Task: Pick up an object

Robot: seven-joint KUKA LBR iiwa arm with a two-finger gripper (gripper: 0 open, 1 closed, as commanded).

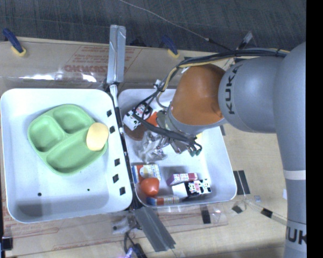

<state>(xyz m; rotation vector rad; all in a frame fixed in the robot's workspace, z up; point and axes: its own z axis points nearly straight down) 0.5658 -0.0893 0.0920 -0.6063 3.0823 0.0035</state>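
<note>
**Desk:** Read me the bench, item by item.

**Operator:** Left bin (11,144): one green plate (59,133) with three compartments, lying flat. One yellow oval (97,136) rests on the plate's right edge.

Right bin (218,160): my arm (258,95) reaches in from the right, with its orange band over the upper middle of the bin. The gripper (152,145) points down at left-centre. From this camera I cannot tell whether it is open or closed, or whether it holds anything.

**Desk:** And the objects for the pick?

**Operator:** I count five, all at the near end of the right bin.
- Carton (149,171): just below the gripper in my view, by the left wall.
- Tomato (148,187): red, touching the carton's lower edge.
- Tube (162,200): lying along the front wall, just beside the tomato.
- Pink box (183,178): right of the carton and apart from it.
- Black-and-white box (198,187): against the pink box's lower right side.

**Desk:** Which is closest to the tool?

**Operator:** The carton. I cannot tell whether they touch.
</note>
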